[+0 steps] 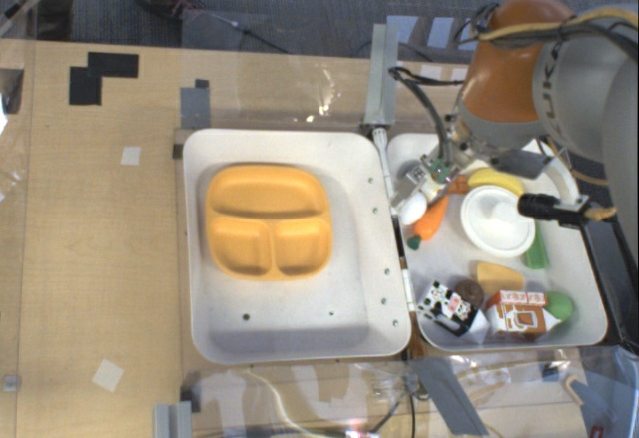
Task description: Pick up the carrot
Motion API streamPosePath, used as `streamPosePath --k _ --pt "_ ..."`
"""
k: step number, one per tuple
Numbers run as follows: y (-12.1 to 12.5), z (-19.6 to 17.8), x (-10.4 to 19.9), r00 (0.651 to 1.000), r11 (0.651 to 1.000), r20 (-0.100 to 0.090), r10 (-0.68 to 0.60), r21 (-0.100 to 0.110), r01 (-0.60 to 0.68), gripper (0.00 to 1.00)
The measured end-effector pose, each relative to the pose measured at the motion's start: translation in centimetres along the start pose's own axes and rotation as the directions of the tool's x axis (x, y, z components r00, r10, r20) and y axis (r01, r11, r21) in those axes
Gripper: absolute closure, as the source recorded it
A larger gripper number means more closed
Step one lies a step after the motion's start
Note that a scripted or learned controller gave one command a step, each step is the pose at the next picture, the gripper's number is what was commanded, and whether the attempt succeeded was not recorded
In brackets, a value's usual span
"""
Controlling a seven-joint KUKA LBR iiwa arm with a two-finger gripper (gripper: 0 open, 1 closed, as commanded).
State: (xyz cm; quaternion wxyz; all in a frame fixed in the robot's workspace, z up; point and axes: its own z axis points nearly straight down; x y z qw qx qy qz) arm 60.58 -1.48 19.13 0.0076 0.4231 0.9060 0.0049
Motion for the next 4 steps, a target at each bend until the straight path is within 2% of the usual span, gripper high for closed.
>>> streamPosePath --k 1,2,3,4 --pt "1.2 0.6 2.3 1.000 1.000 -0.007 -0.019 0.011 0.019 0.00" --pt "2.7 0.6 0.2 1.000 1.000 -0.004 0.028 0.010 -0.028 0.00" --pt "2.3 0.6 0.7 0.928 0.928 -0.001 0.373 0.012 -0.373 0.00" --pt "-1.6 0.6 -4.6 0.766 0.766 0.005 0.643 0.013 -0.643 0.00"
